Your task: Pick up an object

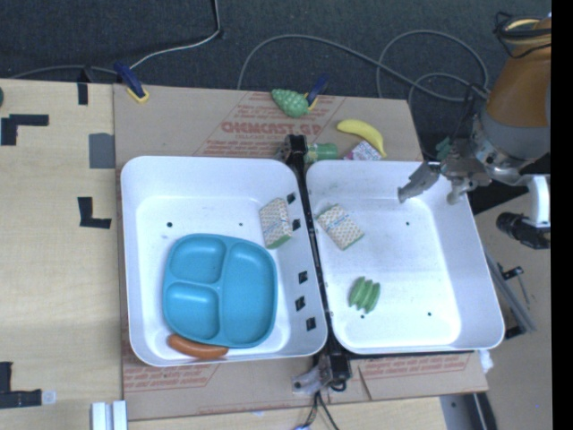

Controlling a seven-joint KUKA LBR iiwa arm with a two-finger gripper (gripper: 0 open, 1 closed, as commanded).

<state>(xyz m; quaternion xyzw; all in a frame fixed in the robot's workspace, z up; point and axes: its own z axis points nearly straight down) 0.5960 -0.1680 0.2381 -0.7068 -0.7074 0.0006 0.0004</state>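
Overhead, the metal fingers (pixel 436 184) hang spread apart, gripping nothing, above the right bin's (pixel 466 267) smooth white back corner. Below them lie a ridged green pod (pixel 363 294) and a patterned, boxy sponge (pixel 340 227).

Plate (pixel 219 289) in left bin (pixel 143 186); bean pod (pixel 363 294) in right bin (pixel 466 276).

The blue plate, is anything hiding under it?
An orange sausage pokes out from under the front rim of the blue plate in the left bin. Part of it is covered by the plate. Anything else underneath is hidden.
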